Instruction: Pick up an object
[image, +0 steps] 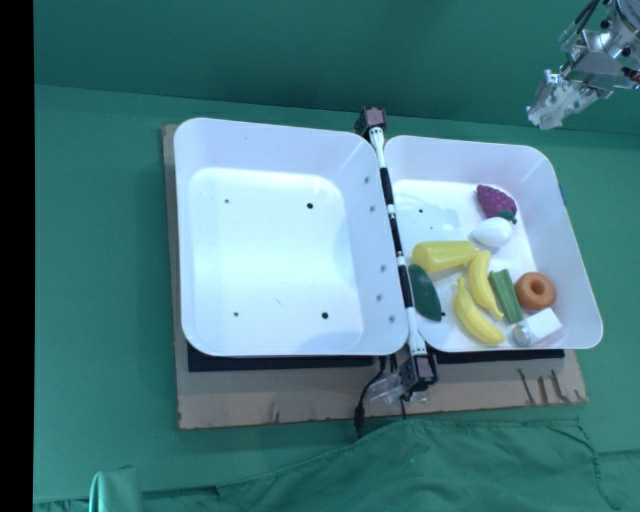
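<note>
The right bin (445, 165) holds several toy foods: purple grapes (495, 200), a white egg-like piece (492, 232), a yellow wedge (443, 256), two bananas (478, 300), a dark green leaf shape (425, 293), a green stick (505, 296), an orange doughnut (535, 290), a white block (543, 324) and a small grey ball (521, 336). My gripper (552, 106) hangs at the top right, above and behind the right bin's far corner, with nothing between its fingers.
The left bin (270, 250) has bare white floor with small dark dots. A black-and-white rod (393, 230) runs between the bins. Both rest on a cardboard sheet (300, 405) over green cloth.
</note>
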